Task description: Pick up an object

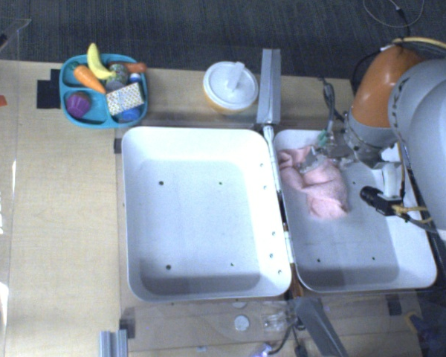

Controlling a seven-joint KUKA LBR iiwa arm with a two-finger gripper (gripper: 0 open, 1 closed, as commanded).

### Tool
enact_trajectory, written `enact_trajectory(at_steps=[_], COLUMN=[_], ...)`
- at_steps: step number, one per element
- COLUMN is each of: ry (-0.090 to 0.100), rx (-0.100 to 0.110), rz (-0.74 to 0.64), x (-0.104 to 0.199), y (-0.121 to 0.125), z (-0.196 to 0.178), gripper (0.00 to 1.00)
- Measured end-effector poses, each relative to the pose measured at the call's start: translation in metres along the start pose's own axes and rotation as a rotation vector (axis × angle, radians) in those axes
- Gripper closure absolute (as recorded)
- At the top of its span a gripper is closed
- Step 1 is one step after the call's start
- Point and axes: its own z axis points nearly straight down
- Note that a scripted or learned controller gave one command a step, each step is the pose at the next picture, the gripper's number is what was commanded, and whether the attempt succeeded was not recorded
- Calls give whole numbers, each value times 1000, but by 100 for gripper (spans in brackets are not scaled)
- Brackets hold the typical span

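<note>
A pink, soft, lumpy object (320,186) lies in the upper left part of the right white bin (372,266). My gripper (321,156) reaches in from the right and sits low over the object's upper edge, seemingly touching it. The grey arm with its orange band (379,88) rises behind it at the bin's upper right corner and hides that corner.
The left white bin (201,214) lies beside the right one, across a narrow rim. Behind the bins stand a white lidded cup (230,86), a grey metal post (268,88) and a blue tray of toy food (104,89). A black cable plug (377,199) hangs right of the pink object.
</note>
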Motion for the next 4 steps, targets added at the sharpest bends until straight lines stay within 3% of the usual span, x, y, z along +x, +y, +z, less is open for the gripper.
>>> enact_trajectory(at_steps=[1, 2, 3, 4], ry=[-2, -1, -2, -1], rx=[-2, -3, -5, -5], rz=[-74, -284, -302, -320], x=[-40, 0, -6, 21], y=[-42, -22, -66, -32], z=[-1, -1, -2, -2], gripper=[0, 0, 0, 0])
